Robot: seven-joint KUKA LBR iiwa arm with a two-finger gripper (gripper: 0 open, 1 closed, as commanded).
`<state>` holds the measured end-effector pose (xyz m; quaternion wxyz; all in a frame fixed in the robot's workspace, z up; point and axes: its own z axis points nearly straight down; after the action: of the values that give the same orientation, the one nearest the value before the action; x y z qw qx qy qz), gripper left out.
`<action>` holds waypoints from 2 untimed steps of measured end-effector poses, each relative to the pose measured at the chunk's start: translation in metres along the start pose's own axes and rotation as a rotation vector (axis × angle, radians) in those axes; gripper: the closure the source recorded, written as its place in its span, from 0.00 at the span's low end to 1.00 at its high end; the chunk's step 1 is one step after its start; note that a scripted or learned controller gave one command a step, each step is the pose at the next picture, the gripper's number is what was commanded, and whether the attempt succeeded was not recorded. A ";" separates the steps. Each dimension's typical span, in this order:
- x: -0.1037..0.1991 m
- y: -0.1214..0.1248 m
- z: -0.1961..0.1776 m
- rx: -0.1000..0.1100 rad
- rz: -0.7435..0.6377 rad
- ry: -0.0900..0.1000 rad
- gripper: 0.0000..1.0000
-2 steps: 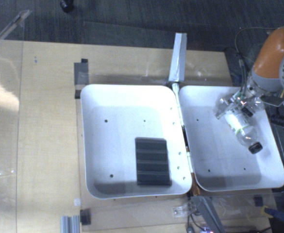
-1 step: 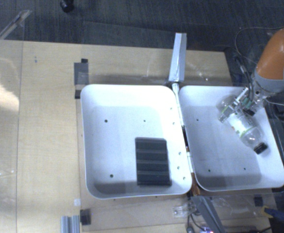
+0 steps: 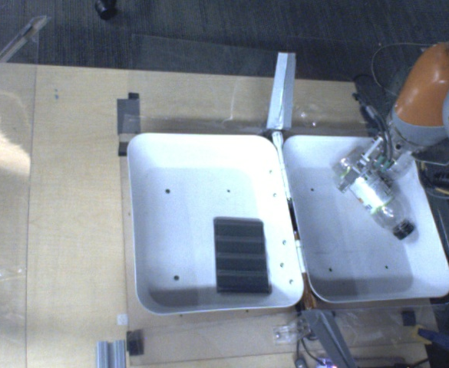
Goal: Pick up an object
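hovering over the right bin, the gripper needs squarer alignment on the clear bottle; grip state unclear.

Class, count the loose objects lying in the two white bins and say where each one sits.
2. A black ridged block lies in the left bin; a clear bottle lies in the right bin, beneath the hand.

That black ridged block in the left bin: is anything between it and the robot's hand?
Yes. The black ridged block lies in the left bin, the gripper over the right bin; the bins' adjoining walls stand between.
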<state>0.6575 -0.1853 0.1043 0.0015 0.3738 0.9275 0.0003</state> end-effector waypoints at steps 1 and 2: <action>0.015 0.017 -0.009 -0.003 -0.043 -0.002 0.00; -0.008 -0.003 0.009 -0.005 0.089 0.016 0.00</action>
<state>0.6605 -0.1930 0.0951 -0.0049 0.4147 0.9099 0.0058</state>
